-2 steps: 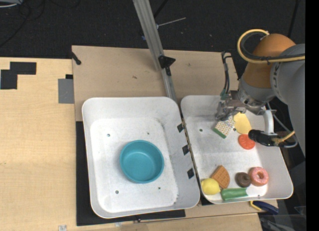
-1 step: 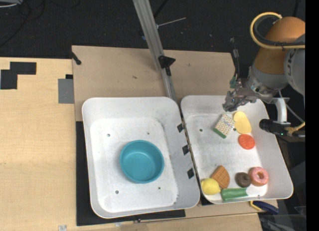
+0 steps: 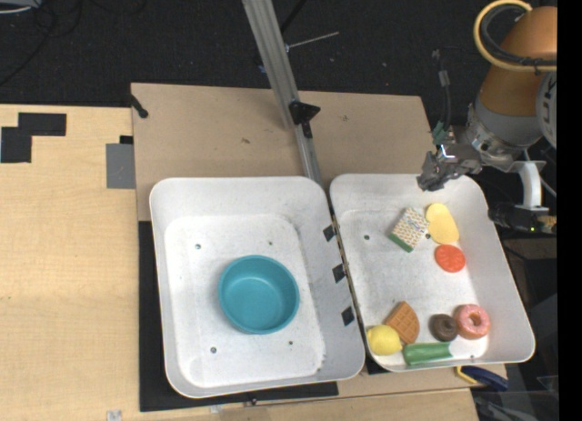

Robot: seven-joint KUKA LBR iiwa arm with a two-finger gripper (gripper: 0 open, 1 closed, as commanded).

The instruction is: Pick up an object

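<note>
Green toy [image 3: 426,352] lies nearest; pincer [image 3: 440,174] (grip state unclear) hovers over right bin [image 3: 509,301].

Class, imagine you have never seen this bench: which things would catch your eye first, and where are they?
Probably the teal bowl, alone in the left bin. Next, the bright toy foods in the right bin: a pink donut and green piece near the front. The gripper hangs over that bin's far rim.

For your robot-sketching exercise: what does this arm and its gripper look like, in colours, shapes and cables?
The arm is rounded, grey with an orange band above the wrist. A thin dark cable runs beside it. The gripper is small, dark and metallic, over the right bin's far edge.
</note>
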